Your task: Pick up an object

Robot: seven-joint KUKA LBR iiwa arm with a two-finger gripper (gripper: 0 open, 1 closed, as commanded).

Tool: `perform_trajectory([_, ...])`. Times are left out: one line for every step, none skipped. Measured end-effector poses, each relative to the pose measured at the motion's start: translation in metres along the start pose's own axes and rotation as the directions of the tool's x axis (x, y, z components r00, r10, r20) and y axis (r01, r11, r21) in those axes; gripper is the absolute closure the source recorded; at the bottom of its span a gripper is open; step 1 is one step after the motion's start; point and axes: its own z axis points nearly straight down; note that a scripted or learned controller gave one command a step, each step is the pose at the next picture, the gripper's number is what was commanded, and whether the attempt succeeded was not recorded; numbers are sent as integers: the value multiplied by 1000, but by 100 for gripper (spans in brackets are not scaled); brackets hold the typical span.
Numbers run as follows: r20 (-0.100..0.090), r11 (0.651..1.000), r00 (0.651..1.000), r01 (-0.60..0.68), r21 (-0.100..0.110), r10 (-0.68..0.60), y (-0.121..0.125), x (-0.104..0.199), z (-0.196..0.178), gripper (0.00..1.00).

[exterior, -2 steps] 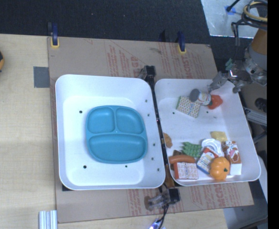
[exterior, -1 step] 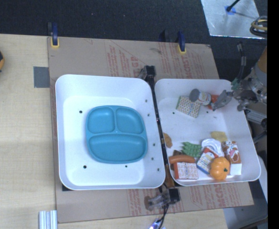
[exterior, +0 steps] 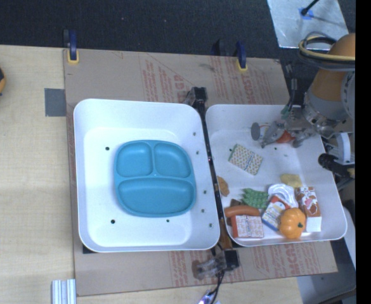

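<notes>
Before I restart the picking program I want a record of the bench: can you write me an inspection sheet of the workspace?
Surface: cardboard sheet clamped on a wooden bench, bearing two white bins side by side.
Job's things: right bin holds a patterned card, an orange fruit, a green leafy piece, a yellow piece and small packets, mostly piled at its near end.
Clutter: left bin holds a blue divided plate.
Grippers: gripper low over the right bin's far end; finger state unclear.
Cables: dark cable beside the arm.
Surroundings: dark floor, blue clamps at the cardboard's far edge.
</notes>
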Motion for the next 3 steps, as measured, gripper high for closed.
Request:
perform_trajectory([11,999,1000,-12,-48,13,-1,0,-146,0])
perform_trajectory([4,1000,1000,-15,-27,15,-60,2,-43,0])
perform_trajectory([3,1000,1000,-4,-2,4,-1,-2,0,0])
